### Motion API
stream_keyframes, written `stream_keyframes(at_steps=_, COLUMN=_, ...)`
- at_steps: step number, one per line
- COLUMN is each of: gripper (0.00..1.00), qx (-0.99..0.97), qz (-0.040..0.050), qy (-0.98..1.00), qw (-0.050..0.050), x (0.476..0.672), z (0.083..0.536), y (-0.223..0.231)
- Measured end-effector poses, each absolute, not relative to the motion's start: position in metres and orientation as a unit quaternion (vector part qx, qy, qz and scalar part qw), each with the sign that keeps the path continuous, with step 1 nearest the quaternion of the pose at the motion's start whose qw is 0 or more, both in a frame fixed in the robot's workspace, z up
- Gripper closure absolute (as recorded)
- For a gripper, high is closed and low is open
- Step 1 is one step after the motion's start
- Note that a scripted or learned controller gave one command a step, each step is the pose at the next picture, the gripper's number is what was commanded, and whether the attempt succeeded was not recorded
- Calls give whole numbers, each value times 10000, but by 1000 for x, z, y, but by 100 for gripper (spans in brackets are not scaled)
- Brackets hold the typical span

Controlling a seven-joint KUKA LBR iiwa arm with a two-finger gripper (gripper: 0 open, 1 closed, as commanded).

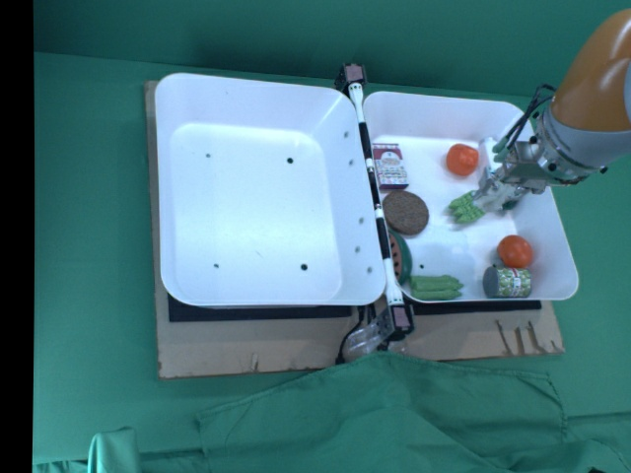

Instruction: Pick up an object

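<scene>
The worktop (pixel 89 215) is draped in green cloth, with cardboard (pixel 296 353) under two white bins. In the right bin (pixel 552 264), toward three o'clock, a small green leafy toy (pixel 463 207) is seen clamped by the pincer (pixel 485 197). Two orange balls, a brown disc and a can are scattered nearby.

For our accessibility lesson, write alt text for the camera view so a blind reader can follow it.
A grey and orange robot arm reaches from the right into the right bin, its hand at a green item. That bin also has two orange balls, a red box, a brown disc, a can and green pods; the left bin sits beside it.
</scene>
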State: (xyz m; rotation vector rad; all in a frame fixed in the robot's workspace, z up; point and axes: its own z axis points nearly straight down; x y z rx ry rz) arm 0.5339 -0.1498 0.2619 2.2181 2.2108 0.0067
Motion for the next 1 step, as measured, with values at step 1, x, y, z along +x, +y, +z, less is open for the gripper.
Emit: stream_keyframes(at_steps=1, gripper=100, qx=7082, qz=30, qy=7060, qw=63, x=529, z=326, y=-154)
